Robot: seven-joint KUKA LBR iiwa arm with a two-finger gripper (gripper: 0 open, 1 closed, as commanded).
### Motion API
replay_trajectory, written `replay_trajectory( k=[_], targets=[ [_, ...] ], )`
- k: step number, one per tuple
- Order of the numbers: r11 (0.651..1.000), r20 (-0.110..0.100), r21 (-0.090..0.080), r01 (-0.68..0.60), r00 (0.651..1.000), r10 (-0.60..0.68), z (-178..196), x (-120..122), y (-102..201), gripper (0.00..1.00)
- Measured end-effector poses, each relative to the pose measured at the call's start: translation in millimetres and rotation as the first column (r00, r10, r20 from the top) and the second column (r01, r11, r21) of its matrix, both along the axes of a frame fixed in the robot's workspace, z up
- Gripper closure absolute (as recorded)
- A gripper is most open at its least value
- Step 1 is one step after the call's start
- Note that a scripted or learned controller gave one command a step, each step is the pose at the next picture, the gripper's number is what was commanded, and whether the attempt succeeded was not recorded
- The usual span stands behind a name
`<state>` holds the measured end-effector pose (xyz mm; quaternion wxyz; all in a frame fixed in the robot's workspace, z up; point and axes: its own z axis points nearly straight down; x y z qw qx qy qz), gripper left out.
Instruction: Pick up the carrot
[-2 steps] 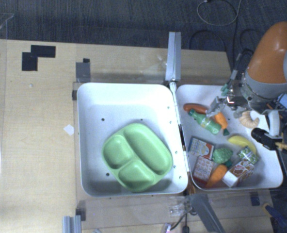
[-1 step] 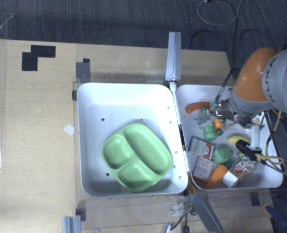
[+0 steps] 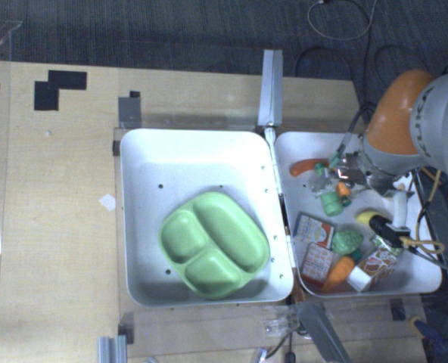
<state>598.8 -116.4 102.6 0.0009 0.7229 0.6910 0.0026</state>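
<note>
A green divided plate (image 3: 215, 243) is lying in the left bin (image 3: 141, 203). The gripper (image 3: 342, 174) is hovering over the cluttered right bin (image 3: 428, 278), near the carrot (image 3: 339, 271).

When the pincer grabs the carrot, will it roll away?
Probably not far: the carrot lies wedged among small boxes in the right bin. Its tapered, smooth-looking shape might slip from the pincer. It looks stiff, likely plastic.

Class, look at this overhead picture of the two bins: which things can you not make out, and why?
- Gripper: camera view; the wrist covers it, so open or shut is unclear.
- Carrot: its far tip is tucked behind a white block.
- Printed packet: its label is too small to read.
</note>
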Motion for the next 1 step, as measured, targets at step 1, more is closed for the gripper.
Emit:
replay_trajectory(
  k=[1],
  targets=[
    [0.997, -0.003, -0.002, 0.081, 0.997, -0.081, 122.1, -4.2, 84.6, 1.0]
  ],
)
